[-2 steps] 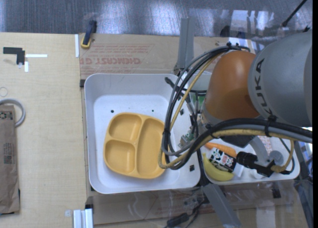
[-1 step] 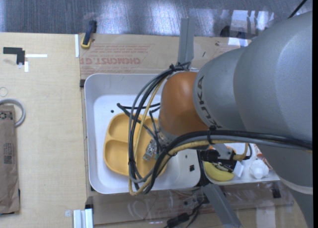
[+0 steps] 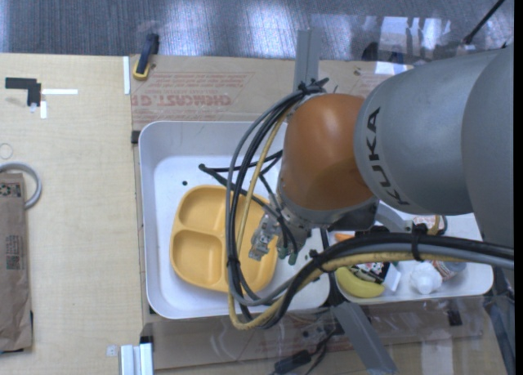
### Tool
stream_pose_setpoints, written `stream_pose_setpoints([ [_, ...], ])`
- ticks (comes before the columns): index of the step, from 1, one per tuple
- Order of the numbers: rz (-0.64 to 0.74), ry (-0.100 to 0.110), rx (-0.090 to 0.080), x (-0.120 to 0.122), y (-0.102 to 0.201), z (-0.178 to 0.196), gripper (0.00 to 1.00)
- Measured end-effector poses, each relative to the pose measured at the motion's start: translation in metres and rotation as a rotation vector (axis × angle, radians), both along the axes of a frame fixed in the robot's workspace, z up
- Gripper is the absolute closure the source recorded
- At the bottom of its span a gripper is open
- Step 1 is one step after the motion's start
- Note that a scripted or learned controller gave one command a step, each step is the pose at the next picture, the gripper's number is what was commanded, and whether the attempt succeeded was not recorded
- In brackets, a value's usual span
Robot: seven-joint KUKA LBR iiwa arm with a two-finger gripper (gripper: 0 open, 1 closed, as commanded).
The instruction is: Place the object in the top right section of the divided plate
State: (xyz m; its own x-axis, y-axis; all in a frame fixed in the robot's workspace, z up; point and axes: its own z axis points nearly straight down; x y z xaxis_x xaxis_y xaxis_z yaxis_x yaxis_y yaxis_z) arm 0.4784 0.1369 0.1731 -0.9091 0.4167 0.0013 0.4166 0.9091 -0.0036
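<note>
Object to be placed not identified: nothing can be made out in the hand, and the candidates lie far right in the right bin. Left to right. Bench [image 3: 73, 202] at left carries a brown paper bag [image 3: 12, 259] with a small printed label, too small to read. Cardboard sheet [image 3: 212, 91] behind the bins bears red print, reversed and faint; not legible with confidence. Left bin [image 3: 151, 202] holds the divided plate [image 3: 200, 238], yellow, its two left sections bare; its right half, including the top right section, is covered by cables and wrist. Hand [image 3: 270, 238] sits below the orange band [image 3: 323, 149], over the plate's right side; only a small grey-green part shows, so wide, narrow or holding cannot be told. Arm [image 3: 441, 136] reads "KUKA" in black capitals. Right bin [image 3: 470, 290] holds a banana [image 3: 359, 283], a packet with black-and-white print [image 3: 374, 270], unreadable, and a white item [image 3: 425, 279]. Judgement: step in hand is either a release over the plate or a pick not yet made. To do it well: centre over the top right section, clear of the dividing ridges; go low before release so the object cannot bounce into a neighbouring section; keep cables off the plate rim; lift straight up
</note>
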Motion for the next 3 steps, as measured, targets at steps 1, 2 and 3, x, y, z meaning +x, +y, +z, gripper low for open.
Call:
stream_pose_setpoints([
  [1, -0.198, -0.022, 0.011, 0.038, 0.051, -0.064, 1.0],
  [2, -0.196, -0.016, 0.009, 0.036, 0.052, -0.066, 0.0],
  [3, 0.076, -0.001, 0.0, 0.03, 0.092, 0.008, 0.0],
])
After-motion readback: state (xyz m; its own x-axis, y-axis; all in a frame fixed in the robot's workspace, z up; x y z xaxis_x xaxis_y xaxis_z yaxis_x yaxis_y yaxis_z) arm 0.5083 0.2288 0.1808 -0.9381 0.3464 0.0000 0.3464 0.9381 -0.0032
